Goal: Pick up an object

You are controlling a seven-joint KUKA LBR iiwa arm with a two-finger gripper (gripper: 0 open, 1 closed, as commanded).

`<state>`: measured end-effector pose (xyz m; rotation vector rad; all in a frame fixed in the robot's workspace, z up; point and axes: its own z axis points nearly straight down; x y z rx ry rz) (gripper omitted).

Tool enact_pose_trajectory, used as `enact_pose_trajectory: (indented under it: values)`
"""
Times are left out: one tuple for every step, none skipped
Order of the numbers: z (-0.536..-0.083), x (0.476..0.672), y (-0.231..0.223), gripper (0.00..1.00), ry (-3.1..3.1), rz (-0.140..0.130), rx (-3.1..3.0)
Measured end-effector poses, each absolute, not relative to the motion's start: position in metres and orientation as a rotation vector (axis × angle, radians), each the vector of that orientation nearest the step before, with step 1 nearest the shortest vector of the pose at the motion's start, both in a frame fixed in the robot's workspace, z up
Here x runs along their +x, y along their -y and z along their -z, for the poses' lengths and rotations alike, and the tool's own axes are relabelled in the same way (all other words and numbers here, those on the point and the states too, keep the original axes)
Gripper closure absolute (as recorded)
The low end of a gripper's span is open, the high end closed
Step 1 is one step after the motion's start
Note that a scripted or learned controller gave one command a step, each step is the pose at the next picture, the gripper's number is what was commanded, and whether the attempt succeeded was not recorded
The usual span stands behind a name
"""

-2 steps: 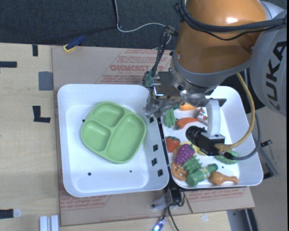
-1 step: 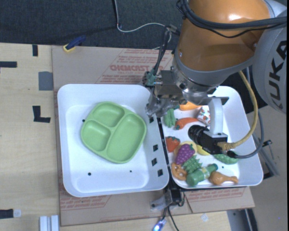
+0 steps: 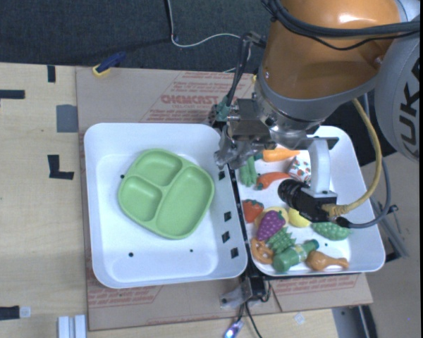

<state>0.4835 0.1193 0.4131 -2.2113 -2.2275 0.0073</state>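
Note:
My gripper hangs low over the far left corner of the right bin, close to the rims where the two bins meet. Just to its right lie a dark green vegetable, an orange carrot and a red-orange chili. Nearer the front of that bin are a red tomato, purple grapes, a yellow piece, a bumpy green piece, green broccoli and an orange drumstick. Nothing is visibly held by the gripper.
The left bin holds a light green divided plate. A white and red toy sits partly under the wrist. The big orange and grey arm body hides the far part of the right bin. Cardboard lies under both bins.

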Motion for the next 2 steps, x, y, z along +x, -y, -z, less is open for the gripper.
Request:
enact_pose_trajectory:
  values:
    - [-0.422, 0.484, -0.12, 1.0, 2.229, -0.01, -2.208]
    - [-0.493, 0.484, -0.084, 1.0, 2.223, 0.008, -2.226]
